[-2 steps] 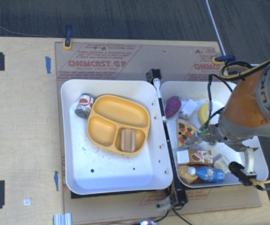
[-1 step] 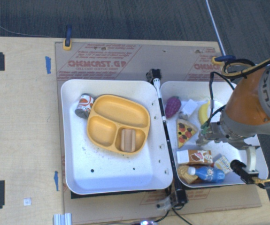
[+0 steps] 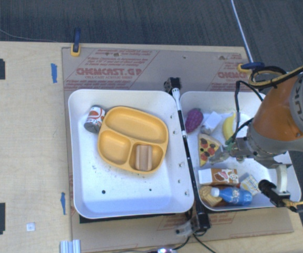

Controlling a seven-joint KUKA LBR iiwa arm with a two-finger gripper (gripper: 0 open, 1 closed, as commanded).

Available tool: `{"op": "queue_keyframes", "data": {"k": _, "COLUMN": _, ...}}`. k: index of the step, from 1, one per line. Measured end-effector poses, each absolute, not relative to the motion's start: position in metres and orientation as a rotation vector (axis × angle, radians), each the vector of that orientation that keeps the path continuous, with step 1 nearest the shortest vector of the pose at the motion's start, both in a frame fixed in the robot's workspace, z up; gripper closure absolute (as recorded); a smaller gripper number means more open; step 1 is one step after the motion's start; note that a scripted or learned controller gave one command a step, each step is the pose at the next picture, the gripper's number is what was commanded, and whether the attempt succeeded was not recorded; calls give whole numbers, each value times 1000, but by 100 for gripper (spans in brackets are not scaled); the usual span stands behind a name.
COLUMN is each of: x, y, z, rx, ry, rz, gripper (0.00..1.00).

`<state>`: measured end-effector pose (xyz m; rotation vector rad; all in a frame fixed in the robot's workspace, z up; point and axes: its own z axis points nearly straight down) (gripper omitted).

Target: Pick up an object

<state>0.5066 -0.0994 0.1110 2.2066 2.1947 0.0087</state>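
The gripper [image 3: 229, 149] hangs low over the middle of the right bin [image 3: 293, 186], at the end of the grey arm with its orange band [image 3: 280, 115]; whether it is open or closed I cannot tell, since the wrist hides its tip from above. Nothing can be seen gripped. Just at nine o'clock from it lies the toy pizza slice [image 3: 208, 148], flat and stiff-looking, probably light plastic, so a pinch across its narrow point or its side edges looks better than a pinch on the flat face, which offers no purchase. At twelve o'clock sits a yellow banana [image 3: 228, 126], curved and smooth (it may roll out of a loose pinch), best taken across the middle. At eleven o'clock, near the bin's rim, rests a purple bunch of grapes [image 3: 194, 119], lumpy and easier to hold. At six o'clock lies a small printed carton [image 3: 224, 176], light and likely crushable, and beyond it a blue bottle [image 3: 235, 196] lying on its side, round and slippery. Well off at nine o'clock, the left bin [image 3: 88, 194] carries a yellow divided tray [image 3: 133, 138] and a crushed can [image 3: 94, 118].
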Motion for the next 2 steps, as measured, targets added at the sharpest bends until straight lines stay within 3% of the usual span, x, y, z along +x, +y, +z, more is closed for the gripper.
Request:
{"op": "queue_keyframes", "data": {"k": 1, "x": 494, "y": -95, "z": 90, "rx": 2213, "ry": 2214, "rz": 12, "gripper": 0}}
{"op": "queue_keyframes", "data": {"k": 2, "x": 496, "y": -100, "z": 101, "rx": 2207, "ry": 2198, "rz": 10, "gripper": 100}}
